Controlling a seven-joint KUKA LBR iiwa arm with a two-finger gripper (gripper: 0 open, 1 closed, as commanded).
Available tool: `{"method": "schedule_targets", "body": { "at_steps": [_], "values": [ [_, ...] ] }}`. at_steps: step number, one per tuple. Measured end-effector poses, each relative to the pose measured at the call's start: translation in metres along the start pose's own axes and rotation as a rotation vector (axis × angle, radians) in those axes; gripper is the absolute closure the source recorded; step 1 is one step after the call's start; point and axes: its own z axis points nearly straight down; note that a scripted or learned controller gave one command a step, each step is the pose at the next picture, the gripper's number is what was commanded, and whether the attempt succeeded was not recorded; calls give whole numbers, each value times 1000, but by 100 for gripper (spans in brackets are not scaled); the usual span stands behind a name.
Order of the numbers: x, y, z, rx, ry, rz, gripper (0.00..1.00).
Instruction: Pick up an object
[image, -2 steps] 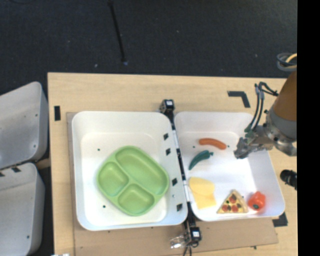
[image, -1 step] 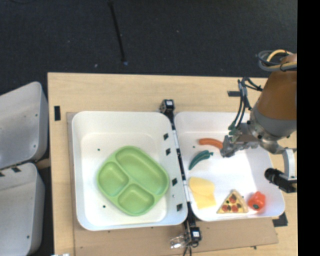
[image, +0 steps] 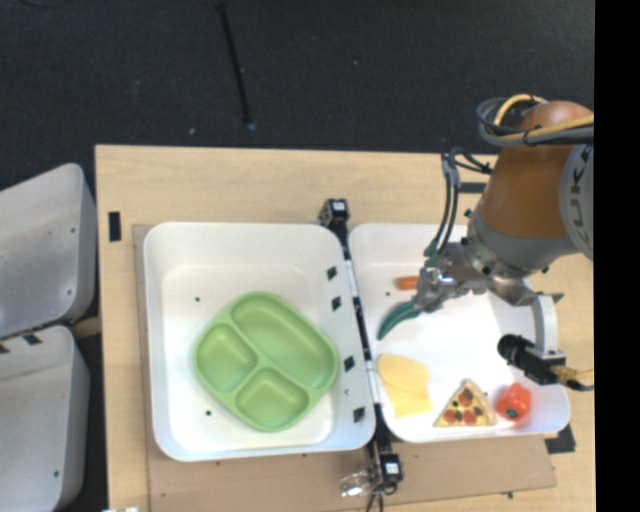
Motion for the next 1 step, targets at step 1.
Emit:
{"method": "schedule_targets", "body": {
  "at_steps": [1],
  "values": [
    [53, -5, 13, 1, 0, 0, 100]
  ]
}}
